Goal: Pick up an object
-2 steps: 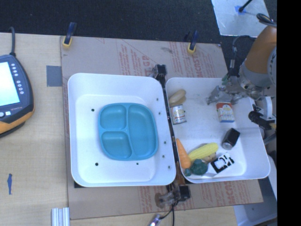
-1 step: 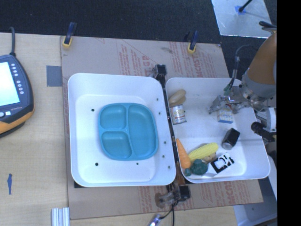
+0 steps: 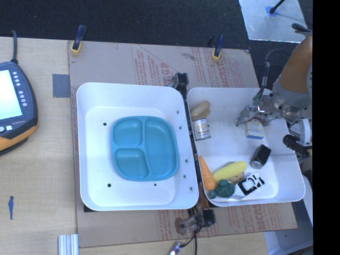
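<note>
My gripper (image 3: 256,119) hangs over the upper right part of the right bin (image 3: 284,187), open, with its metal fingers spread. A small white box with a blue end (image 3: 255,131) lies directly beneath it, between the fingers or just below them; I cannot tell whether they touch it. A black cylinder (image 3: 260,155) lies a little lower. Other pickable things in this bin are a beige potato-like piece (image 3: 200,109), a small can (image 3: 201,129), a carrot (image 3: 206,174), a corn cob (image 3: 229,170), a green vegetable (image 3: 224,189) and a black-and-white piece (image 3: 251,184).
The left bin (image 3: 87,142) holds a blue divided plate (image 3: 144,147). A teach pendant (image 3: 13,105) lies on the bench at far left. Clamps (image 3: 77,40) (image 3: 217,47) hold the cardboard base at the back. The arm's orange band (image 3: 297,62) rises at the right.
</note>
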You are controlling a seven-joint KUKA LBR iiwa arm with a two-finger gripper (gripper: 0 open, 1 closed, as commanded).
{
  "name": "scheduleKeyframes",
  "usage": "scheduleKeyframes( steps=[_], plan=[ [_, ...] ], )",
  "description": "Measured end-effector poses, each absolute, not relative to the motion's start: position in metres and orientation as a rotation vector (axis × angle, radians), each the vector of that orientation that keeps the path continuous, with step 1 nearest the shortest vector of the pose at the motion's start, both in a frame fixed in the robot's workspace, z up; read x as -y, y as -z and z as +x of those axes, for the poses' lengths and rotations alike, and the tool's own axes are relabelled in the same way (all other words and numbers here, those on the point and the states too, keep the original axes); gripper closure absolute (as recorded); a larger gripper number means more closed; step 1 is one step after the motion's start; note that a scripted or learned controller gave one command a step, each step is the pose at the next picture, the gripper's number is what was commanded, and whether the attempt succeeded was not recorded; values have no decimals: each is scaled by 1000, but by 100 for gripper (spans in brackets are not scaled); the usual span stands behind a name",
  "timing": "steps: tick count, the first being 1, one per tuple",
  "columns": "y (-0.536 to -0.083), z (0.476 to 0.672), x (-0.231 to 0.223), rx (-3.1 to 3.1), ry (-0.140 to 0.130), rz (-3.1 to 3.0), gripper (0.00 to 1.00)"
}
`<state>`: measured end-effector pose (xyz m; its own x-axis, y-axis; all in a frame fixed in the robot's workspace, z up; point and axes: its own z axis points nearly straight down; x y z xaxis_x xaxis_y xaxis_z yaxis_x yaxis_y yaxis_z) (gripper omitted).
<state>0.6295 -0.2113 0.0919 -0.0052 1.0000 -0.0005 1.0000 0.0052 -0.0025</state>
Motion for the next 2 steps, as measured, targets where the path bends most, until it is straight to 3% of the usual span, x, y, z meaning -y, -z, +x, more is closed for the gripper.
scheduleKeyframes(
  steps=[1,2],
  plan=[
    [-92,656,197,2224,-1,-2216,0],
    [-92,620,164,2226,-7,-2213,0]
  ],
)
